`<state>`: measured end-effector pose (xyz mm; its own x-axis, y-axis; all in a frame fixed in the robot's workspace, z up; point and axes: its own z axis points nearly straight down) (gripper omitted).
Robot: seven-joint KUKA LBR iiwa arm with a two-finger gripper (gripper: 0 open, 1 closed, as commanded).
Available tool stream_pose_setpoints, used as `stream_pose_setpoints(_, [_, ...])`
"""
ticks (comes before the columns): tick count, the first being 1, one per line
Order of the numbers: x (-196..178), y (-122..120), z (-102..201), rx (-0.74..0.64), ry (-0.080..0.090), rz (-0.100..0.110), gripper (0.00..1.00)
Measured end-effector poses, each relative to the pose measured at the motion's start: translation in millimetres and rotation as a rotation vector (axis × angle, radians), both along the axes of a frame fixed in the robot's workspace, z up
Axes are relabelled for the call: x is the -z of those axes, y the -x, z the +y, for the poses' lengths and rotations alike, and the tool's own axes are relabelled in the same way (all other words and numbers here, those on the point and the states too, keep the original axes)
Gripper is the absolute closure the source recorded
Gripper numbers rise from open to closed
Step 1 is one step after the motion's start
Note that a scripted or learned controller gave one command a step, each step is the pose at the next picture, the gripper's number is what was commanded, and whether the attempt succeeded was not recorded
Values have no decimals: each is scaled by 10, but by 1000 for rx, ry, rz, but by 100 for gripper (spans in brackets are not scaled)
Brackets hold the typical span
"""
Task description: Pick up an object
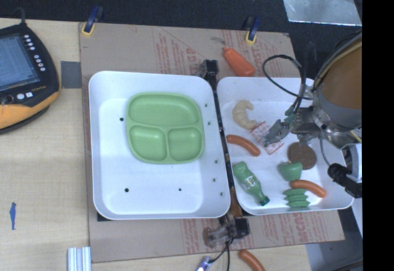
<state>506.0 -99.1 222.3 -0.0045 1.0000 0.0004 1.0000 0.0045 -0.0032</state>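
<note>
Probably aimed at the red-and-white packet (pixel 267 135), lying flat on the floor of the right bin (pixel 345 205), between croissant (pixel 245 114) and brown disc (pixel 301 155). Just beside it, at its right edge, the gripper (pixel 280 130), low and slanted; spread or pinched, cannot tell. No visible hold on anything. Risk 1: skidding over so thin and flat a packet and closing on air. Risk 2: pushing it leftward into the sausage (pixel 242 145) close by, or catching 2 things at once. Risk 3: snagging the looped black cable (pixel 271 63) on a lift.
</note>
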Motion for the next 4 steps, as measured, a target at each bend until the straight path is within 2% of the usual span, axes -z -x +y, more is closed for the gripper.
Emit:
stream_pose_setpoints(1, [1266, -417, -307, 0, 4, -10, 0])
stream_pose_setpoints(2, [1170, -416, -317, -3, 6, -8, 100])
stream_pose_setpoints(3, [1170, -416, -317, -3, 6, -9, 0])
stream_pose_setpoints(4, [1311, 264, -220, -1, 0, 1, 0])
